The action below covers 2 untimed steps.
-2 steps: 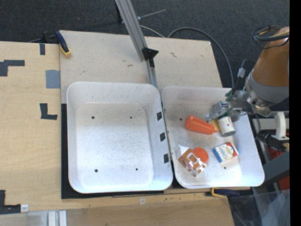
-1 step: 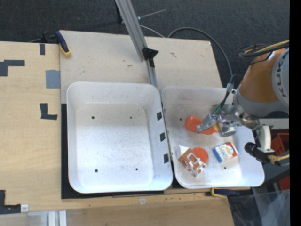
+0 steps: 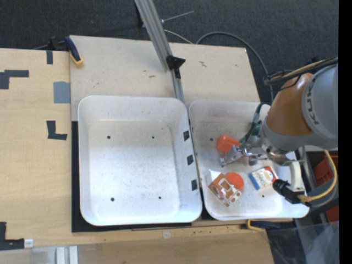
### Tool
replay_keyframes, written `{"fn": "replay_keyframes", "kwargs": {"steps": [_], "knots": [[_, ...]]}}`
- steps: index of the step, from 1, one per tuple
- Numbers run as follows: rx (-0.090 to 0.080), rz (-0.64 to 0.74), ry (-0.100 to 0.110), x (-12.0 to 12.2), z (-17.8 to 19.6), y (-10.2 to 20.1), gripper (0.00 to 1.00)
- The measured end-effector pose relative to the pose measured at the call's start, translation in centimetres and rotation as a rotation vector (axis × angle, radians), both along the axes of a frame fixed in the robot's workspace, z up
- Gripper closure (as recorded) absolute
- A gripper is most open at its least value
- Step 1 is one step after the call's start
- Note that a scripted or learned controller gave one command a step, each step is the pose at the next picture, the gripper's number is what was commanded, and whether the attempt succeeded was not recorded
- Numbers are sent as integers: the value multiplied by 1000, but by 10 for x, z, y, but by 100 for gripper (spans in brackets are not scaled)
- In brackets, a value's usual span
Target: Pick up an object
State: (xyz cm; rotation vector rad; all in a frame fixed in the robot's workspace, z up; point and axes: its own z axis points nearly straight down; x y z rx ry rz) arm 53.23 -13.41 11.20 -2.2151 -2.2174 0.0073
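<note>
Camera view: gripper (image 3: 231,155) is down in the right bin (image 3: 204,114), fingers narrow, nothing visibly between them. Orange object (image 3: 224,143) sits just above the fingertips, touching or nearly so. Orange-and-white packet (image 3: 226,186) lies below the gripper, blue-and-white carton (image 3: 262,177) to its lower right. Left bin (image 3: 88,153) sits alongside.

White speckled bins (image 3: 132,109), both of them. An orange lump (image 3: 224,143), an orange ball (image 3: 235,179) on a brown-and-white packet (image 3: 223,190), a blue-white-red carton (image 3: 262,177). Arm (image 3: 308,111) grey, banded orange. Yellow clamp (image 3: 74,51).
</note>
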Motion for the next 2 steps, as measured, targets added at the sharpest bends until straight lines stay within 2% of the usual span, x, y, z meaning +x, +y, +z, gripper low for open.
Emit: {"fn": "replay_keyframes", "kwargs": {"steps": [1,2], "knots": [[-1,1,-5,2,13,0,100],[-2,1,-12,-5,70,5,100]]}}
